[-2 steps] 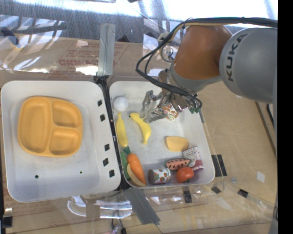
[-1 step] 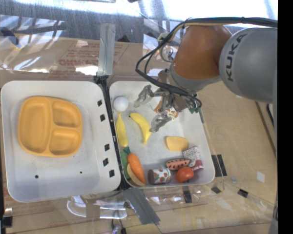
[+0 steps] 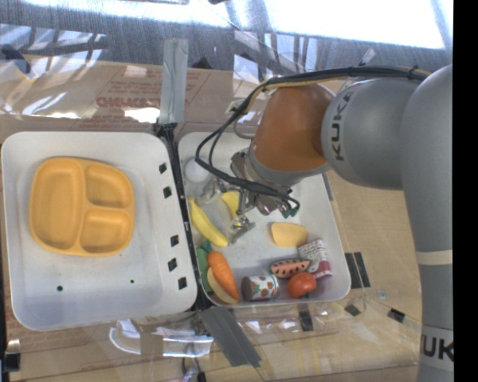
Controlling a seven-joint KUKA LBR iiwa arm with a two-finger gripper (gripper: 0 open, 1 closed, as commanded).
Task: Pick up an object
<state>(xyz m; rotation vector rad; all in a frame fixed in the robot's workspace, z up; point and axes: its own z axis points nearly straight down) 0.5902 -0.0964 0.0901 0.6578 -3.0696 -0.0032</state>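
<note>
With the gripper (image 3: 243, 221) lowered beside the banana (image 3: 207, 224), its finger state cannot be told, and the fruit may merely be nudged aside.

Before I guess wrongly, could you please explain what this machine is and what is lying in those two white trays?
This is one camera fixed above a bench, looking down at a slant. The grey robot arm with the orange band reaches in from the right. Its gripper hangs low over the right bin, among toy food: a banana, a carrot, a small can, a tomato and a yellow wedge. I cannot tell whether it holds anything. The left bin carries a yellow divided plate.
</note>
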